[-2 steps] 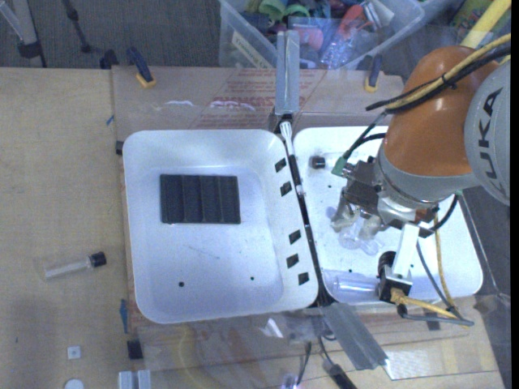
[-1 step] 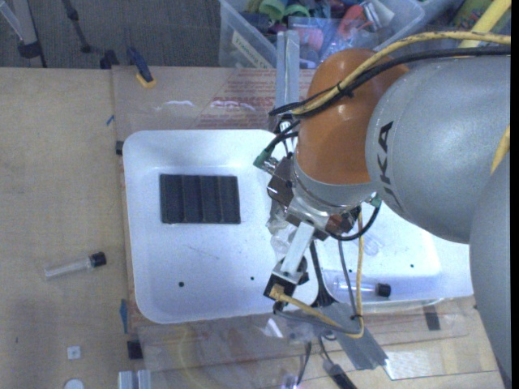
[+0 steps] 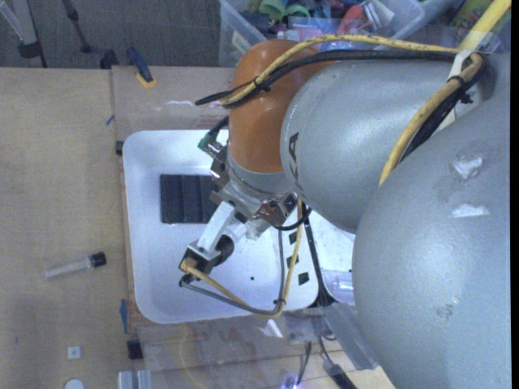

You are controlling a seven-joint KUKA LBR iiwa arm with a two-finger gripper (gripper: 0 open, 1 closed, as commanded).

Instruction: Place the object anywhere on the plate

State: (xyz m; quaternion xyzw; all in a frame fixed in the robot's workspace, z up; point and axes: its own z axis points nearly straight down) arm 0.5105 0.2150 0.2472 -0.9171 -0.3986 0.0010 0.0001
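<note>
A flat black ribbed rectangle point(image 3: 182, 198) lies in the left white bin point(image 3: 142, 241), towards its left wall. The arm's orange band and grey wrist point(image 3: 255, 148) hang over the middle of this bin. My gripper point(image 3: 243, 211) is just right of the black rectangle and looks down into the bin, with its tips covered by the wrist. Nothing shows held. A pale curved rim point(image 3: 336, 284), possibly the plate, peeks out under the arm at the right.
The grey arm covers the right half of the view and the right bin. A clear tub of coloured toys point(image 3: 324, 6) stands at the back. A small tube with a black cap point(image 3: 73, 264) lies on the bench, left of the bin.
</note>
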